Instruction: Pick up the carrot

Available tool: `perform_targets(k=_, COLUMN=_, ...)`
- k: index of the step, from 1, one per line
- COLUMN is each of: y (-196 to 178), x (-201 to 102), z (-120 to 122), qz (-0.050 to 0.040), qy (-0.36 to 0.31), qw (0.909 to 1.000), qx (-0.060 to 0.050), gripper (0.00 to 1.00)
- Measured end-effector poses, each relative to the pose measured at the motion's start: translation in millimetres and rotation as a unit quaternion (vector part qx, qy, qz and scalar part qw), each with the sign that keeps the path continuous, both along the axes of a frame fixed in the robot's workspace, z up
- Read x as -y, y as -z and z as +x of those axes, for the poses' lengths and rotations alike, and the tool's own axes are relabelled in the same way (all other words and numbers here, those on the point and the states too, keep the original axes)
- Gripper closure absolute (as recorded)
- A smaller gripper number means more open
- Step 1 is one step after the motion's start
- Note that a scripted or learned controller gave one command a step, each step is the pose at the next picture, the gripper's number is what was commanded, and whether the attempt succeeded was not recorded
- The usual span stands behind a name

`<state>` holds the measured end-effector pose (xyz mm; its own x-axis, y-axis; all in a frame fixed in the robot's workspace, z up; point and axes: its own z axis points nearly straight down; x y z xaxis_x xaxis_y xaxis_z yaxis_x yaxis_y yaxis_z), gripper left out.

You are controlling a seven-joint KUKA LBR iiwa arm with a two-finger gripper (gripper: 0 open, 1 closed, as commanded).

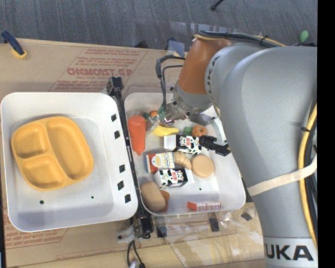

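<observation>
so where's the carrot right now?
In the camera view the carrot lies in the right bin, against its left wall, with the yellow piece just to its right and the gripper up beyond that.

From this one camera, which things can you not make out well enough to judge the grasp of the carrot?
- The hand: the wrist and arm cover it, so its state is hidden.
- The carrot: its top end near the hand is partly crowded by small items.
- The small items by the hand: too small to name.
- The right bin: its right side lies under the arm.
</observation>
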<state>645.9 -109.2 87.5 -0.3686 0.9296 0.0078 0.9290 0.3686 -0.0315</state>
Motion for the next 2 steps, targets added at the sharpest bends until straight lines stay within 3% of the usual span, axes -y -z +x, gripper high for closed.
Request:
perform_targets(k=1, y=-3.6, x=22.6, z=-113.4, qz=0.0029, qy=-0.074, qw=0.9972, qx=0.013, gripper=0.0)
perform_targets(k=2, y=-4.7, x=16.4, z=-69.1, qz=0.0025, qy=-0.042, qw=0.999, qx=0.016, gripper=0.0)
